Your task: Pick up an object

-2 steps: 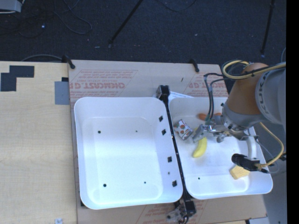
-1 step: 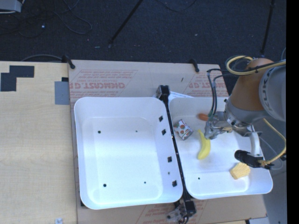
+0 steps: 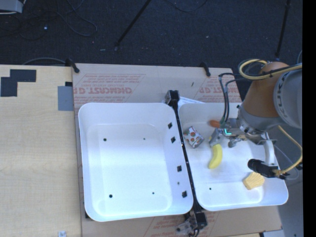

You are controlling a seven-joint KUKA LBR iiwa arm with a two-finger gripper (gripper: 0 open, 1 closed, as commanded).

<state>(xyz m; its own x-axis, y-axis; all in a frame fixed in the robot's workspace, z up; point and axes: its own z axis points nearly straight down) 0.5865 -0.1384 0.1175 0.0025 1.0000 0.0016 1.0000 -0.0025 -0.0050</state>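
My gripper (image 3: 220, 141): low over the right bin, near its back half, at the end of my grey arm (image 3: 289, 100) with the orange band.
State of my jaws: cannot tell whether they are released or clenched; nothing visibly sits between them.
Banana (image 3: 215, 157): one, yellow, lying on the floor of the right bin just below my gripper in the view, its upper tip close to my fingertips; touching or apart, I cannot tell.
Small printed box (image 3: 194, 137): one, white with red and dark marks, in the right bin just beside the divider, to the left of my gripper in the view. Its print is too small to read.
Orange piece (image 3: 215, 123): one, partly hidden behind my gripper, toward the back of the right bin.
Yellow block (image 3: 254, 181): one, near the right bin's front right corner, well apart from the banana.
Bins: two, white and shallow; left bin (image 3: 94, 132), right bin (image 3: 232, 196).
Writing: red lettering on the cardboard sheet (image 3: 113, 85) under the bins, upside down in this view; I cannot read it reliably.
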